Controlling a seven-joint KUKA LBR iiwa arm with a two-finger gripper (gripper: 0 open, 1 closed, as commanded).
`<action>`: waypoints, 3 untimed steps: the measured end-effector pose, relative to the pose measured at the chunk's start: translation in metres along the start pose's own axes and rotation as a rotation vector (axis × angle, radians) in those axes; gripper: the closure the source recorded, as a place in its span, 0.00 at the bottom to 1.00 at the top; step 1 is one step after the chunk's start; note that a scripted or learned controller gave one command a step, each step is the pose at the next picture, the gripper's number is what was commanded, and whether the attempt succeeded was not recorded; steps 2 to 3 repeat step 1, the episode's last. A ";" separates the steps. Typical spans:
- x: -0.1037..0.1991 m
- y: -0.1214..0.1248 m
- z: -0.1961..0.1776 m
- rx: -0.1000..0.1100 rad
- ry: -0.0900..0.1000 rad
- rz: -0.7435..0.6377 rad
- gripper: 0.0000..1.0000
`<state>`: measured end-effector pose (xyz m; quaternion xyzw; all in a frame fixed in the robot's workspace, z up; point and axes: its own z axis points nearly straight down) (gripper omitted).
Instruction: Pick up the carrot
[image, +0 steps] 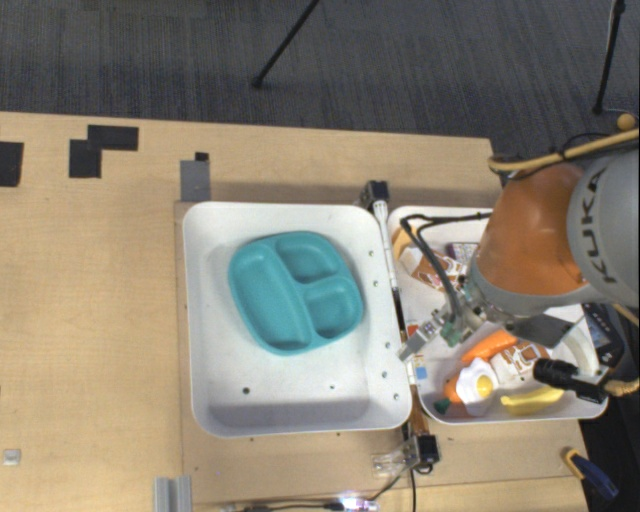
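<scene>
One "KUKA" arm above carrot

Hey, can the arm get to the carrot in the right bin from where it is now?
Probably yes. The arm already hangs over the right bin, and the carrot lies just below its wrist with its upper side exposed. A banana and other toy food crowd it closely, so a clean grasp may be awkward.

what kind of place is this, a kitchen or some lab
Most likely a robotics lab, not a kitchen: a KUKA arm reaches over two white bins set on a plywood bench, and grey carpet with a stand's legs lies beyond it.
</scene>
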<state>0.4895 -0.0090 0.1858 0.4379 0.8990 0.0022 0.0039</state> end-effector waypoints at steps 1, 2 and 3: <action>-0.034 -0.027 0.046 0.001 -0.002 -0.073 0.00; -0.034 -0.027 0.046 0.001 -0.002 -0.073 0.00; -0.034 -0.027 0.046 0.001 -0.002 -0.073 0.00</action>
